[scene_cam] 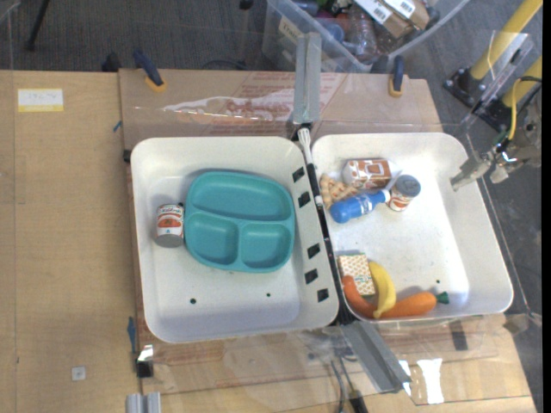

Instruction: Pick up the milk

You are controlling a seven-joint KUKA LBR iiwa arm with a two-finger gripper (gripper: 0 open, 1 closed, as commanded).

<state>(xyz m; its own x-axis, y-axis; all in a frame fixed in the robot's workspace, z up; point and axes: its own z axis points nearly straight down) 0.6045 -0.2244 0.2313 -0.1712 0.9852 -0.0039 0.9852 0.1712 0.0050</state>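
Bins first, left to right. The left white bin (pixel 146 308) carries a small red-labelled tin can (pixel 170 224) near its left edge, just beside a teal plastic divided plate (pixel 239 222) at its middle.

In the right white bin (pixel 482 265), a cluster lies toward the top-left corner: a brown-and-white carton (pixel 368 173) on its side, which I take to be the milk, though its print is too small to read. A blue plastic bottle (pixel 357 205) touches it from below, and a short grey-lidded can (pixel 403 192) stands just right of it. A yellow banana (pixel 383 286) and an orange carrot (pixel 409 304) rest along the bottom edge.

The grey gripper (pixel 484 169) hangs over the bin's right edge, well apart from the carton and carrying nothing; whether it is released or clenched I cannot tell.

The crowding is the risk. A descent onto the carton could catch the bottle or the can instead. It could also push the carton against the divider wall and skew it, so that the close lands on a corner and slips off.
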